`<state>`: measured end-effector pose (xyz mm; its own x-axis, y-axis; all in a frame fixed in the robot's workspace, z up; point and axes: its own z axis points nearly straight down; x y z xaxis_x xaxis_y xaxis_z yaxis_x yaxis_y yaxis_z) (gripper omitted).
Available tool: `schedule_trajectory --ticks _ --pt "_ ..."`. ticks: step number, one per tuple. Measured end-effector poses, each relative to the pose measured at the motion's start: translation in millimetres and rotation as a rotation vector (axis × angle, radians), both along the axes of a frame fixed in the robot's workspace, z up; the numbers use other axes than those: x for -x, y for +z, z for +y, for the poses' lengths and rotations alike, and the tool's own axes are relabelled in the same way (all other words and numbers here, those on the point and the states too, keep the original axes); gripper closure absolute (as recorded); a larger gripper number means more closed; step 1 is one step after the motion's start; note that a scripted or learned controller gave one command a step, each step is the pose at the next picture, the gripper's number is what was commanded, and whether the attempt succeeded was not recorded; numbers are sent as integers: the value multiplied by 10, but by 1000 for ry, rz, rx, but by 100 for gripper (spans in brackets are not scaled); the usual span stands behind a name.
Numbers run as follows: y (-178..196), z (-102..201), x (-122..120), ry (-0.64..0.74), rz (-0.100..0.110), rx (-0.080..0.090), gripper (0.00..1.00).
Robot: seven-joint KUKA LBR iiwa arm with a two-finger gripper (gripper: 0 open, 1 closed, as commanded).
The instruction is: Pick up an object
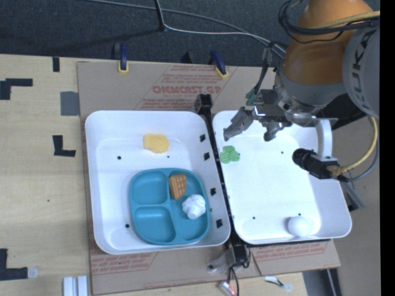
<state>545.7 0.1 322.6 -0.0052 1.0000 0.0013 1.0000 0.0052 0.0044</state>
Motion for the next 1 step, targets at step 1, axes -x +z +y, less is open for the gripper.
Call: schedule_trajectory --ticks 1 --pt "-712 -185 512 -7 12 2 0"
